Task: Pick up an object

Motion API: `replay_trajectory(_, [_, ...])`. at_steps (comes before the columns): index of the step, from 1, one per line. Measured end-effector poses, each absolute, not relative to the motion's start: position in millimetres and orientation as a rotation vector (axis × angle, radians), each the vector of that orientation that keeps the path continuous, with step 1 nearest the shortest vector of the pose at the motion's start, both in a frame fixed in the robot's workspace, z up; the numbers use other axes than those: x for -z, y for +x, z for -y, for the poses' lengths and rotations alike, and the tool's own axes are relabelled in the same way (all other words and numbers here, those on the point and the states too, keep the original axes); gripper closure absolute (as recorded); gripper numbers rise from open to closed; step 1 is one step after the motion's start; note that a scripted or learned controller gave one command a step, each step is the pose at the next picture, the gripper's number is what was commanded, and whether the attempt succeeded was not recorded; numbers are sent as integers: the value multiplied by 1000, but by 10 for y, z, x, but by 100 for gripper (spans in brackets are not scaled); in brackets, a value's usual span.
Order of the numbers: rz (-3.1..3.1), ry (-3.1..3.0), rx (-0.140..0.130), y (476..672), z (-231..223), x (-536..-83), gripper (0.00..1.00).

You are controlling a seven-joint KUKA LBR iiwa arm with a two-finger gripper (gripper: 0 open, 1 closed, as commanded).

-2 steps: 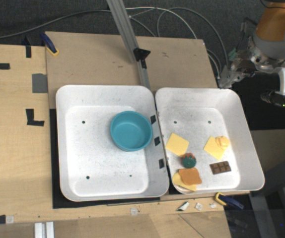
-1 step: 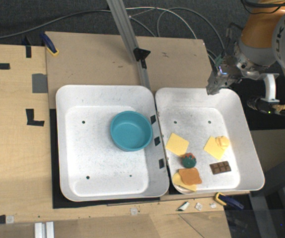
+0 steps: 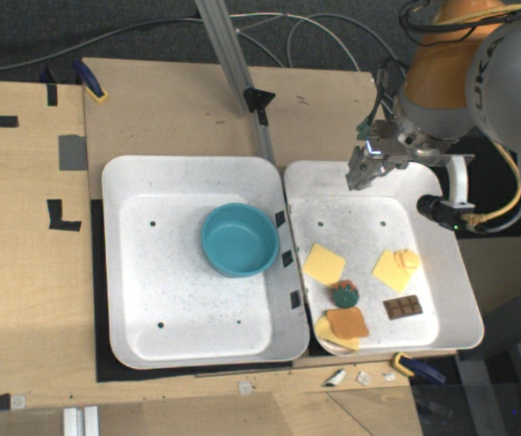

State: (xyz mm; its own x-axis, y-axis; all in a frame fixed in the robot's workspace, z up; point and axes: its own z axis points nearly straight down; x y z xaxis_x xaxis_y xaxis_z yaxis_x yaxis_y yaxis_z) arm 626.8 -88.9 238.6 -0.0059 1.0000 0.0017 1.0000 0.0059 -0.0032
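Gripper (image 3: 362,175) hangs over the far edge of the right bin (image 3: 451,334), nothing between its fingers (can't tell if they're apart or closed from here). All pickable items sit well toward the near side: yellow square (image 3: 323,264), yellow block (image 3: 395,268), green-red piece (image 3: 345,292), orange slab (image 3: 346,322), brown chocolate bar (image 3: 402,308). Teal bowl (image 3: 239,239) is in the left bin (image 3: 133,334).
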Motion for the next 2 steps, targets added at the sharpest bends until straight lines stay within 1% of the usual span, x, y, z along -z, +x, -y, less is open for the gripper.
replay_trajectory(1, [2226, -2212, -1, 6048, 301, -2320, 100])
replay_trajectory(2, [2226, -2212, -1, 5840, -155, -2398, 100])
